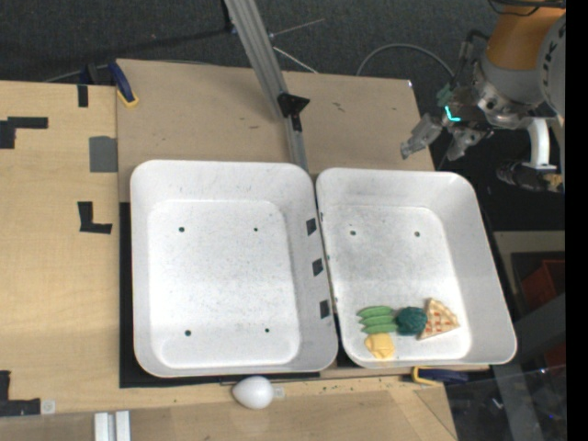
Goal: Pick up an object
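- hanging above the bench's far right corner, the gripper (pixel 439 143) sits beyond the back rim of the right bin (pixel 478 237), over bare bench and dark floor rather than over either bin.
- its two fingers are spread apart, one pointing down and left, the other darker one just to its right, and nothing lies between them.
- a small teal light glows on the gripper body above the fingers.
- the arm (pixel 524 35) comes in from the upper right, its orange band showing at the top edge.
- the right bin holds a small cluster of toy food in its near right corner, well apart from the gripper.
- in that cluster a green pea pod (pixel 375 317) lies on the left, with a yellow piece (pixel 379 344) just below it and touching it.
- a dark green broccoli piece (pixel 411 320) sits in the middle of the cluster, just beside the pea pod.
- a pizza slice (pixel 440 320) lies on the right, touching the broccoli piece, its tip pointing toward the back of the bin.
- the left bin (pixel 147 246) lies side by side with the right one, their inner rims touching along the middle, where small black clips show.
- a white egg-shaped object (pixel 253 391) rests on the bench outside the bins, just in front of the left bin's near rim.
- a grey metal rail (pixel 262 53) slants from the top of the view down to the back of the seam between the bins.
- black tape marks (pixel 90 217) sit on the wooden board to the left.
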Tool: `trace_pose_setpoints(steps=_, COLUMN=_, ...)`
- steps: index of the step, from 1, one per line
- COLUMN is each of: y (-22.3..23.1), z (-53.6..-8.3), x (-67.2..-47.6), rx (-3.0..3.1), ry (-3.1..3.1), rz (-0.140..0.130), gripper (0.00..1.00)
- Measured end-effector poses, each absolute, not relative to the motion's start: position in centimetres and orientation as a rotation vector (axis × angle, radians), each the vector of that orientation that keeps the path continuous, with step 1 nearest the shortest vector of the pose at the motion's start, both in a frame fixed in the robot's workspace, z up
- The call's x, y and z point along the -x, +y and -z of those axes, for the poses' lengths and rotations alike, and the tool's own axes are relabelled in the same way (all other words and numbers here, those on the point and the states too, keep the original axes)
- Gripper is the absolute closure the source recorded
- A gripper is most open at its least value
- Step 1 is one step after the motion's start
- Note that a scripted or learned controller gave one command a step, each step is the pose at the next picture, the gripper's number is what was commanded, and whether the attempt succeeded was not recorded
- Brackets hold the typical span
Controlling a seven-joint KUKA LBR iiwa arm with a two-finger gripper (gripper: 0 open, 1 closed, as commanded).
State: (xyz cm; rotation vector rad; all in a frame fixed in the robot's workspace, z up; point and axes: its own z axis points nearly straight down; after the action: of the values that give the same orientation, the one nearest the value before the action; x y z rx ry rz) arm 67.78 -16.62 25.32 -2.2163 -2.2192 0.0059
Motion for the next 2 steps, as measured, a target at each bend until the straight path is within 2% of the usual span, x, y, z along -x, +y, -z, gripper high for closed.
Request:
trace_pose_setpoints(steps=1, y=-16.6, z=-25.7, x=-67.9, rx=2.219, ry=-2.224, rz=-0.004, gripper=0.00)
trace_pose_setpoints(steps=2, y=-17.2, z=-20.5, x=-67.0, rx=2.218, ry=-2.220, rz=-0.008, gripper=0.00)
